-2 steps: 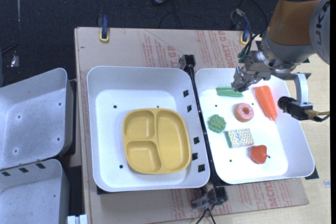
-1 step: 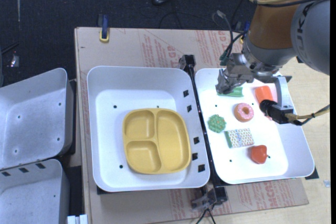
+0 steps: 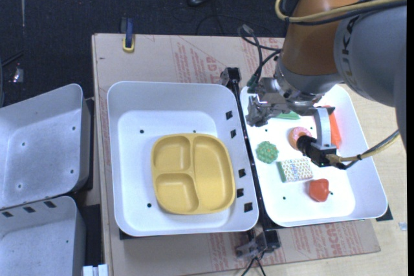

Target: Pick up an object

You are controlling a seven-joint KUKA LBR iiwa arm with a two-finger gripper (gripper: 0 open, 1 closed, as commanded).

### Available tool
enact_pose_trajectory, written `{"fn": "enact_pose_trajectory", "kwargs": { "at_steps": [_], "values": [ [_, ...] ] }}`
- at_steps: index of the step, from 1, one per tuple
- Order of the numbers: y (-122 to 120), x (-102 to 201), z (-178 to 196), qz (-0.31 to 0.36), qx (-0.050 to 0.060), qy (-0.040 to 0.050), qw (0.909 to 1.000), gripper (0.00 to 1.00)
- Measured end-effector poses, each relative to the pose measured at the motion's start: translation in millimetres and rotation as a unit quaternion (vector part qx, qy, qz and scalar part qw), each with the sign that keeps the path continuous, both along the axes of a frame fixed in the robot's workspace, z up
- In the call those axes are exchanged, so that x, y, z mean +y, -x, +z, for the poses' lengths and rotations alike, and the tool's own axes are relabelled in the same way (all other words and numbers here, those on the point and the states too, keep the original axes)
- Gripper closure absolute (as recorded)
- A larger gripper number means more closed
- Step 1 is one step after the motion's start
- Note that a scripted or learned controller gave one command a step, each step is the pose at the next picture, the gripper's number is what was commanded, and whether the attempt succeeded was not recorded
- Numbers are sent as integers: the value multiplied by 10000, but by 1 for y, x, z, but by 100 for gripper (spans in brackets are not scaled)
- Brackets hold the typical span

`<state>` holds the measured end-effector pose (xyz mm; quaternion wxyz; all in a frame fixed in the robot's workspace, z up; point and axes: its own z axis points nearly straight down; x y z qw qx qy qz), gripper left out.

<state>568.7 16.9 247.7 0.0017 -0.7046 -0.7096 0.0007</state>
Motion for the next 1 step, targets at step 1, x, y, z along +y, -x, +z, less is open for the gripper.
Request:
{"fn": "enact_pose_trajectory", "kwargs": {
  "at_steps": [1],
  "values": [
    [12,61,1,11,-6,-5,10000,100]
  ]
}}
